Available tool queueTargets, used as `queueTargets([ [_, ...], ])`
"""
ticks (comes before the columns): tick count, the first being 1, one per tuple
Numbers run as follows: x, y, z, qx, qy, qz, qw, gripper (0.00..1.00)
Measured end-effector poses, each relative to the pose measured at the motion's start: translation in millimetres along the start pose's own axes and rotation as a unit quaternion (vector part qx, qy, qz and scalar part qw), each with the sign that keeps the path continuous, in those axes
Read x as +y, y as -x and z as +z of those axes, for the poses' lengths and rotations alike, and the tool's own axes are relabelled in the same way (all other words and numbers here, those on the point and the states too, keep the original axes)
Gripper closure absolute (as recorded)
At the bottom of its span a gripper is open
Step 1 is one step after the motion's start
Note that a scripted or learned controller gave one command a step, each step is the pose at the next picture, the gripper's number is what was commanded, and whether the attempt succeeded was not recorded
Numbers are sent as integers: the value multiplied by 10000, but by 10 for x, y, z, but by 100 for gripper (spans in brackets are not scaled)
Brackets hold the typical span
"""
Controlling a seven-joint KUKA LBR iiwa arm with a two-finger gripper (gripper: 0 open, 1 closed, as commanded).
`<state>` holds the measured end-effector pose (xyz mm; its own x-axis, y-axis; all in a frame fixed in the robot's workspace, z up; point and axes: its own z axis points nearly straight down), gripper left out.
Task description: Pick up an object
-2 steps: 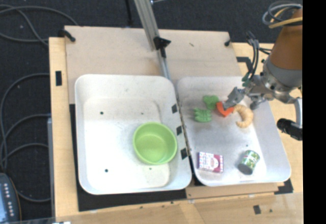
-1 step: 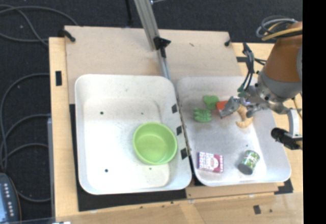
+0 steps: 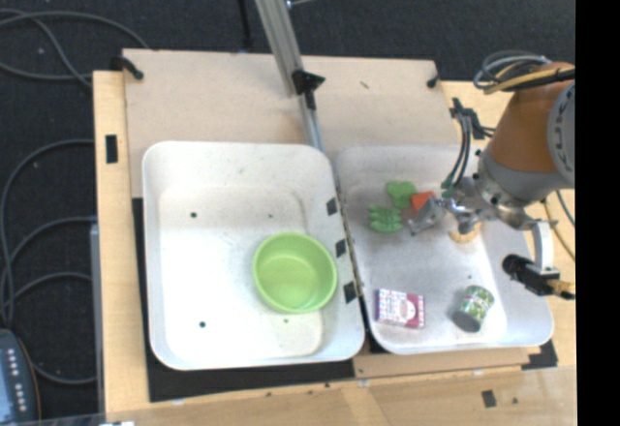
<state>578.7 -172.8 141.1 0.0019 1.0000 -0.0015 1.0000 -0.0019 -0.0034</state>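
Nearest the lens, a slanted aluminium rail (image 3: 276, 13) crosses the top of the view and ends at the seam between the two bins. We log the left bin (image 3: 194, 192) as holding one lime-green bowl (image 3: 294, 272), upright, near that bin's lower right corner. We find the rest in the right bin (image 3: 513, 322): a green toy (image 3: 391, 206) in two lumps near the upper middle, a small orange-red piece (image 3: 422, 199) touching its right side, a purple-and-white packet (image 3: 400, 308) lying flat by the lower wall, and a small green-patterned can (image 3: 474, 306) on its side toward the lower right. We see the gripper (image 3: 431, 214) low over the right bin, just beside the orange-red piece and the green toy. Its jaws are too blurred and dark for us to tell how far apart they stand, or whether anything sits between them. We note a tan round thing (image 3: 464, 234) just below the wrist.
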Motion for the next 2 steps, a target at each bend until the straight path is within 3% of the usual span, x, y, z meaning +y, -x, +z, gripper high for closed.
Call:
queueTargets([
  [1,20,8,-134,-4,41,19,10000,100],
  [2,35,92,-761,-8,57,13,10000,100],
])
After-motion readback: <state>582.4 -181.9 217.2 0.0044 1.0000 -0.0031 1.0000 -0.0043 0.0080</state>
